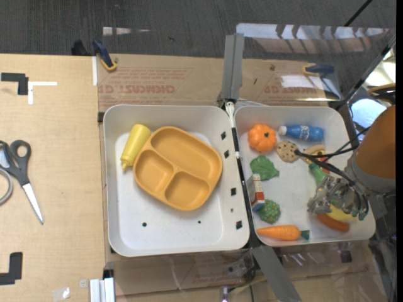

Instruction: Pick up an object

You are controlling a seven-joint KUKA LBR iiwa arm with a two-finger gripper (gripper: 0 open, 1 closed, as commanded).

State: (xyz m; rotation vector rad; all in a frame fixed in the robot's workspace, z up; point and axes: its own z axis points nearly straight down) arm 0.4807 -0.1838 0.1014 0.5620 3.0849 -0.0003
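Scissors (22, 175) on the wooden bench (50, 231) at left, blue clamp (104, 54) near the cardboard sheet (157, 80) behind the bins

In the left bin (119, 231), mid-frame, an orange divided tray (177, 167) lies beside a yellow mustard bottle (133, 145). The right bin (296, 111) holds a pumpkin (262, 138), a blue bottle (303, 132), a cookie (287, 150), lettuce (264, 168), broccoli (271, 211) and a carrot (281, 233). The gripper (334, 200) sits low at that bin's right edge. Scissors (22, 175) lie far left.

Two white bins (113, 187), one yellow divided tray (177, 167), one carrot (280, 233), one pair of scissors (24, 176), one blue bottle (303, 132)
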